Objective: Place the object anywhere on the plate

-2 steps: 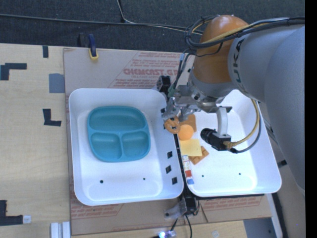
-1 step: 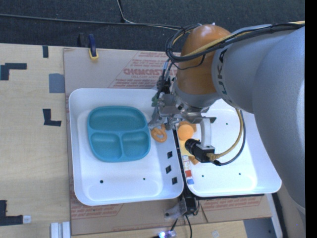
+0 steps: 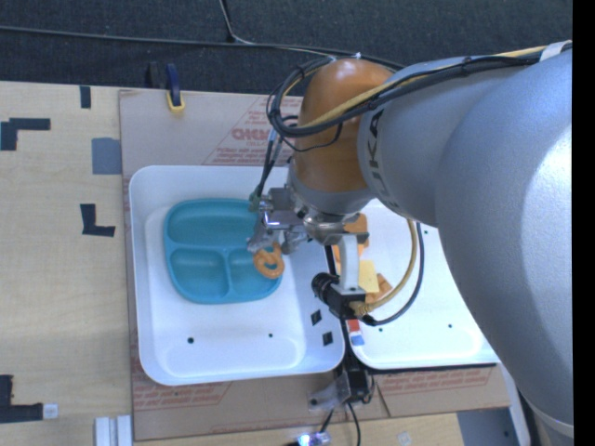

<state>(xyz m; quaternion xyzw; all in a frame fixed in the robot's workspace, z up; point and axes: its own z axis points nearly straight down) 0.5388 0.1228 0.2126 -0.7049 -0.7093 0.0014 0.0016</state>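
The grey arm (image 3: pixel 483 203) fills the right of the view nearest the camera, its big rounded body sweeping in from the right, with the orange band (image 3: pixel 339 110) above the wrist and black cables looping round it. Below the band, the pincer (image 3: pixel 270 242) hangs over the right edge of the blue plate (image 3: pixel 209 249), a divided plate with three compartments that lies in the left white bin (image 3: pixel 186 351). Whether the pincer is open or closed cannot be told from this angle. A small orange ring-shaped object (image 3: pixel 270 264) sits just under the pincer's tip, at the plate's right rim by the near-right compartment; whether it rests on the plate or is gripped cannot be told. In the right white bin (image 3: pixel 437 342), partly hidden by the arm, a yellow piece (image 3: pixel 368 277) lies near the left wall. Both bins rest on a cardboard sheet (image 3: pixel 204 128) on the wooden table (image 3: pixel 56 277).
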